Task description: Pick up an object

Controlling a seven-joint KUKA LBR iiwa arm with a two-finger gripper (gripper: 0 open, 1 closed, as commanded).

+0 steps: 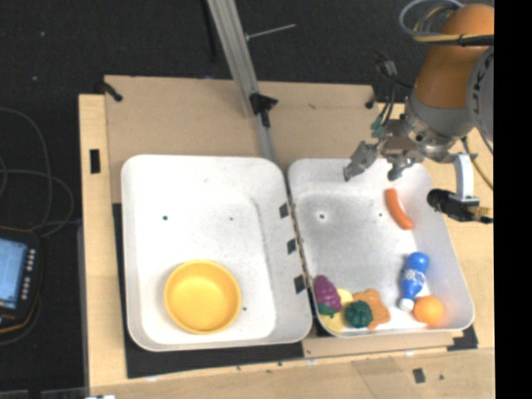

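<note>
Camera view showed the gripper (378, 162) spread, holding nothing, near the orange sausage (399, 208): light, slick-looking, best pinched mid-length.

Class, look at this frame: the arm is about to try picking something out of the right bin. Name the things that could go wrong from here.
1. The gripper hangs open over the bin's far edge with nothing between its fingers; the nearest item, the orange sausage, is slim and may slip out.
2. The purple toy, green toy and orange block crowd one corner of the right bin, so a grasp there could catch two or hit the wall.
</note>
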